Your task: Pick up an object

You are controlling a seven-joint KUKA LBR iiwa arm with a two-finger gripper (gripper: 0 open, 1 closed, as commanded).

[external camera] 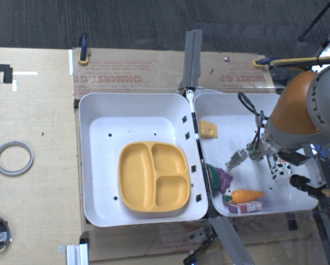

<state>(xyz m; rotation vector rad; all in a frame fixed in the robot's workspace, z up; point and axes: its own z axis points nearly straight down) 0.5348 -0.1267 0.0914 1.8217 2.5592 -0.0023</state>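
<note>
Gripper low over the floor of the right bin, reaching in leftward from the grey arm with its orange band. Metal tip slanted down and to the left; too small and blurred to tell how far apart it stands. Nothing visibly caught in it.

Just below and left of the tip: a purple and green toy against the wall between the bins. Further below: an orange carrot, lying flat, touching or nearly touching a small pink and white box at the bin's near edge. Above and left of the tip, well apart: a pale yellow cheese wedge. To the right, under the wrist: a small black-and-white spotted piece.

Far left of the tip, in the left bin: a yellow divided plate, flat. Out on the bench: a grey ring.
</note>
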